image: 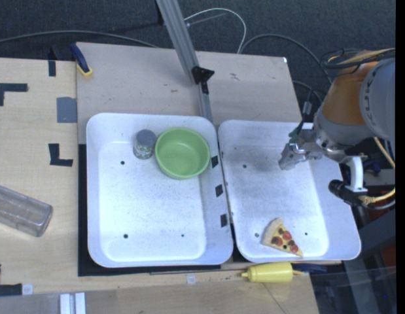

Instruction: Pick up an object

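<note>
Pizza, a toy slice, lies flat in the right bin, near its front edge, well apart from the gripper, which hangs over the bin's back half. Whether the gripper is open or shut I cannot tell; nothing shows between its tips.

As a judgement, the slice looks light and stiff, likely moulded plastic or rubber, a thin wedge with a pale crust and red dots on top. Lying so low on the floor, it offers little to pinch from above; closing across the two long sides, near the crust end where it is widest, seems the best hold. Its smooth skin may slip.

In the left bin stands a green bowl, round, matte, thin-rimmed, with a small can touching or just beside its left side; which, I cannot tell. The can is a short metal-topped cylinder, probably rigid and easy to grip around its sides. The bowl would need a grip on its rim.

Both bins are white, shallow, speckled and scuffed. A yellow bottle lies just outside the right bin's front edge.
</note>
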{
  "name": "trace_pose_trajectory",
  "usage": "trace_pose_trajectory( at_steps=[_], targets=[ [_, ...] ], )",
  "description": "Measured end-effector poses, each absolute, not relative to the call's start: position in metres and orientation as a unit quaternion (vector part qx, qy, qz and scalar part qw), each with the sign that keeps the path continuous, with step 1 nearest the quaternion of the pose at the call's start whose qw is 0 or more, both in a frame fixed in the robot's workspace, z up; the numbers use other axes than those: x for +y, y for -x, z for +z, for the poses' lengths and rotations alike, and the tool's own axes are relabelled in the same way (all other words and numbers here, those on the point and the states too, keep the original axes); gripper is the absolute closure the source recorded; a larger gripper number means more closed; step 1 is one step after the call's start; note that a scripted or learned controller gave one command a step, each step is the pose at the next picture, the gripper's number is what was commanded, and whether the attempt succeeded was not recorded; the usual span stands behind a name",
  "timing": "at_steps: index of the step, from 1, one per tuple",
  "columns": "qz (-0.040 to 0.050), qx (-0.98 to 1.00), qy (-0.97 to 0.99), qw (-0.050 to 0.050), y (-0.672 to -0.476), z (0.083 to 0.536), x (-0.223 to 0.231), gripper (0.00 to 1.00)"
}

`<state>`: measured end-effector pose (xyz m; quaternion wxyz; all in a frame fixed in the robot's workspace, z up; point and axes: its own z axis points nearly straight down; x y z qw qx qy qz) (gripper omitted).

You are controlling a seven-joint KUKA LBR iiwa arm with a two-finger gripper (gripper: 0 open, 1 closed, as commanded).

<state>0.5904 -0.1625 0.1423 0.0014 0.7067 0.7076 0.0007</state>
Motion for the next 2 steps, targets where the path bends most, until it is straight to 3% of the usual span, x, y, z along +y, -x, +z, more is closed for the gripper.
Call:
trace_pose_trajectory(
  at_steps=[2],
  targets=[
    [0.0011, 0.708, -0.706, 0.002, -0.586, 0.24, -0.154, 1.0]
  ],
)
